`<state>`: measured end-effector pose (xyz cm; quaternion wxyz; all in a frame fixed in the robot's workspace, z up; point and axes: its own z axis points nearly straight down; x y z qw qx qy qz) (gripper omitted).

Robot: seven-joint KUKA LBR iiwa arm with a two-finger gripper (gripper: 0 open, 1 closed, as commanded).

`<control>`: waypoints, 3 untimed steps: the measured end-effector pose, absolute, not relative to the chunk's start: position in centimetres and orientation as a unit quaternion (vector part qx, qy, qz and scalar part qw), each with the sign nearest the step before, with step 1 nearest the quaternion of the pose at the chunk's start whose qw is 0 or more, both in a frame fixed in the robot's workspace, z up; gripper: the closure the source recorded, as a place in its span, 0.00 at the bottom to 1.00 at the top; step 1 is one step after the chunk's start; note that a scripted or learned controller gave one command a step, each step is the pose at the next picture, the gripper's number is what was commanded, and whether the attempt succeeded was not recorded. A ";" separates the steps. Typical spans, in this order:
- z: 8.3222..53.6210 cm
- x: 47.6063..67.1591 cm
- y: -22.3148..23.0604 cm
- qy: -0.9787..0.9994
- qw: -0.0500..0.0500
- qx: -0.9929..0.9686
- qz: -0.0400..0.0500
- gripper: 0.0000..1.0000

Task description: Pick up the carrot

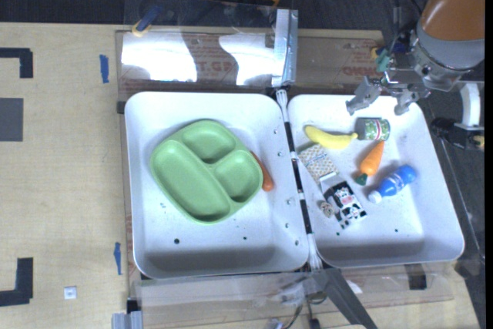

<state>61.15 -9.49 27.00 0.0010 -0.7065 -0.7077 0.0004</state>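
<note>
Fig.: two white bins, seen from above. The carrot [373, 156] lies in the right bin [439, 235], tilted, its top touching a small can [373, 129], w/ a banana [330, 137] to its left and a blue bottle [392, 182] just beside it on the near-right. We judge it a light, stiff, smooth toy, prob. a bit slippery; best gripped across its thicker middle, approx. at right angles to its length. The pincer [383, 95] hovers over the bin's far edge, fingers spread wide, holding and touching nothing. A green plate [204, 169] sits in the left bin [154, 243].
</note>
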 end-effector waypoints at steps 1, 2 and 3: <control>13.4 57.5 -14.4 -0.633 0.001 -0.774 0.000 0.00; 14.4 57.6 -14.5 -0.632 -0.001 -0.775 -0.001 1.00; 9.5 53.3 -13.0 -0.811 -0.011 -0.585 -0.005 1.00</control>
